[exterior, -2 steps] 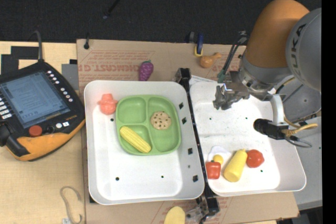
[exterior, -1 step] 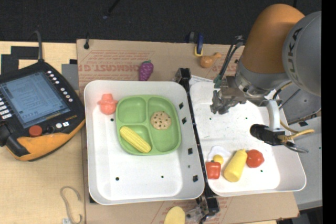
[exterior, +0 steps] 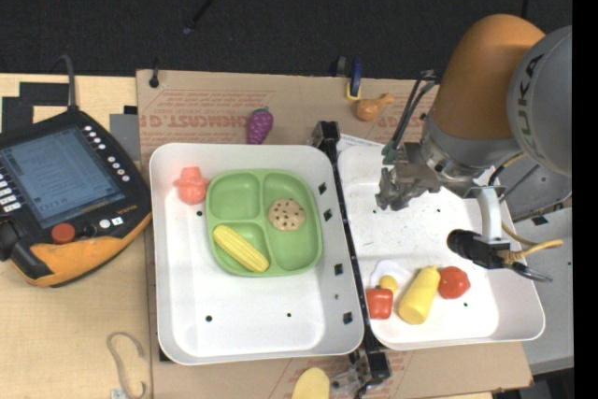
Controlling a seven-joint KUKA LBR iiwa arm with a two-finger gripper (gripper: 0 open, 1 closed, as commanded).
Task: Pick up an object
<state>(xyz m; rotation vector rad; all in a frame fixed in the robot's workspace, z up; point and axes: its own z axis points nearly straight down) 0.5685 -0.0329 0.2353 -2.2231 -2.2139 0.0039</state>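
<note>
Grey-and-orange arm's tool hangs low over the right white plastic bin, can't tell how it's set. Yellow plastic mustard bottle lies near the front, between two red toy veggies.

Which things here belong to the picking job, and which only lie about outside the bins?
Job: tool over the right bin; yellow bottle, tomato, red piece; in the left bin, green divided plate, corn, cookie, pink toy.

Lying about: teach pendant, purple grapes, orange duck, lemon.
</note>
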